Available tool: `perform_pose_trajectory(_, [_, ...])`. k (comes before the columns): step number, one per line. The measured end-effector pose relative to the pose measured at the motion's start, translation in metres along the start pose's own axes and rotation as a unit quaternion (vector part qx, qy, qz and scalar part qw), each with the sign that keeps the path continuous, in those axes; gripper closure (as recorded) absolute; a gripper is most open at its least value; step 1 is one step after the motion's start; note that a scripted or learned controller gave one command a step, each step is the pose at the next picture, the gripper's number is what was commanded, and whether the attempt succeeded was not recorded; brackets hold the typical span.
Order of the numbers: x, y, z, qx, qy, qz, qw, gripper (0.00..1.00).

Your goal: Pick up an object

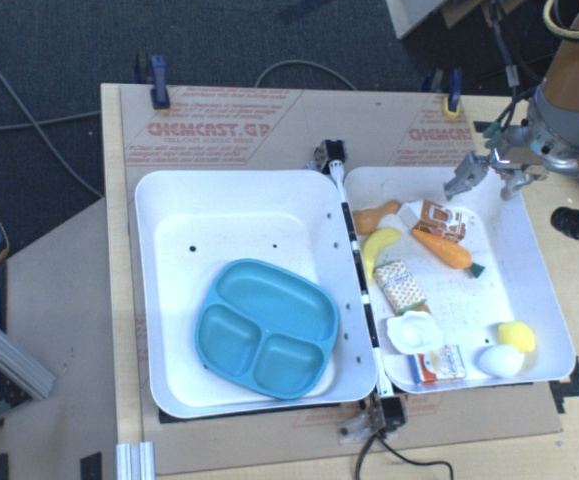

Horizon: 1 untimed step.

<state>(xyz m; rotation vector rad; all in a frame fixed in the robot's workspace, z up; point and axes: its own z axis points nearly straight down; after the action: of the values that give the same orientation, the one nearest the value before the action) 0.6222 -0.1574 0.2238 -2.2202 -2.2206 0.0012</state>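
The bench (219,128) is topped with a brown cardboard sheet printed with red lettering, and two shallow white bins lie directly on it, touching along their inner walls. Taking the left bin (169,198) as the landmark, the right bin (539,268) sits just beside it on the arm's side, its far end slightly angled. A blue clamp (157,78) grips the bench's back edge just behind the left bin's far corner; a second blue clamp (453,92) grips the same edge well off to the side, behind the other bin. A black clip (330,153) sits where the two bins meet at the back.
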Motion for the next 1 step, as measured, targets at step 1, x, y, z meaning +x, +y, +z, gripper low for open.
perform_pose_trajectory(1, [0.0058,-0.0256,0.1472,0.004,0.001,0.001,1.0,0.0])
